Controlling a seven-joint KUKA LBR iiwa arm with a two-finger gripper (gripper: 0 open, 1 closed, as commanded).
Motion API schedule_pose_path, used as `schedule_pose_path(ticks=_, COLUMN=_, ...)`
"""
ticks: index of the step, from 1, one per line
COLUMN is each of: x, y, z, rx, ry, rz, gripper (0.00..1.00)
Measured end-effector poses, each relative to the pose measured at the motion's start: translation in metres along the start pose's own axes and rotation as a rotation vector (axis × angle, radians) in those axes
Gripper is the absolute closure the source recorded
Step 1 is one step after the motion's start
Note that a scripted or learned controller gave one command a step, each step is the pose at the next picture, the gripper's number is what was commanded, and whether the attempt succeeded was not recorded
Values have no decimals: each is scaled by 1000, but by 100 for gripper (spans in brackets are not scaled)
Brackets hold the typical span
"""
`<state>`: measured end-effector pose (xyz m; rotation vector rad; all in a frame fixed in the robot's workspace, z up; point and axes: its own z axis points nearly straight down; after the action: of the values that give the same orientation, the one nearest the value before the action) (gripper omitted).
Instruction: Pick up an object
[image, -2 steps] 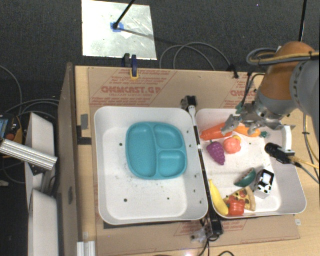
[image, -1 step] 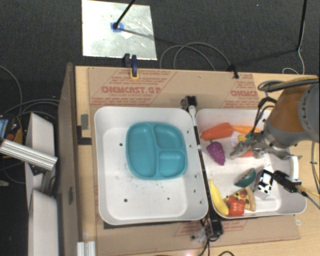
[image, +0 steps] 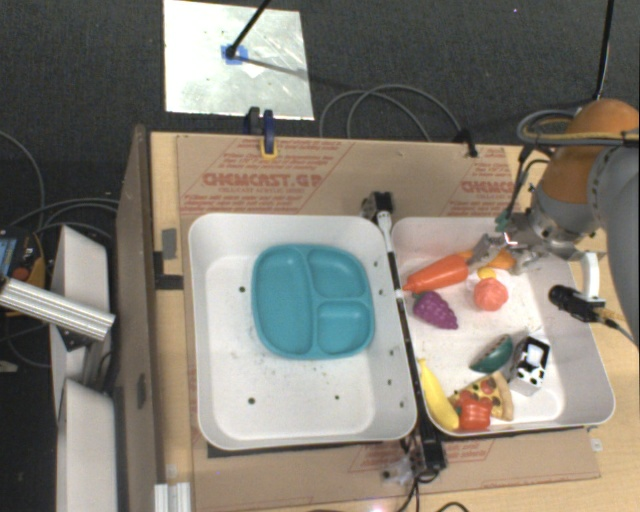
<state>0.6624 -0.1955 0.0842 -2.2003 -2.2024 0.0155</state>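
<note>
1. where the arm reaches in, the gripper (image: 503, 245) sits low over the right bin (image: 580, 400), beside the toy carrot (image: 437, 271).
2. finger opening: cannot tell; nothing visibly held.
3. blue divided plate (image: 312, 301) lies in the left bin (image: 215, 400).

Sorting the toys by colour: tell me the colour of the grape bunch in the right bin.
Purple; the grape bunch shows clearly in the camera view.

teal plate (image: 312, 300), orange carrot (image: 437, 271), purple grapes (image: 436, 309)

Orange carrot (image: 438, 272) lies slanted, upper right bin; purple grapes (image: 436, 310) just below; pink peach (image: 490, 294) right of both.
</note>
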Motion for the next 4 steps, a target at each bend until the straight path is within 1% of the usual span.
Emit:
schedule_pose_path(ticks=1, x=20, y=2, z=3, rx=-7, ry=-14, rz=0, gripper=0)
schedule_pose_path(ticks=2, x=16, y=-1, z=-7, rx=5, ry=-14, rz=0, gripper=100)
schedule_pose_path(ticks=3, x=17, y=1, z=-9, rx=-5, ry=-15, rz=-2, gripper=0)
schedule_pose_path(ticks=4, x=45, y=-55, z=-16, rx=-24, ry=-11, rz=0, gripper=0)
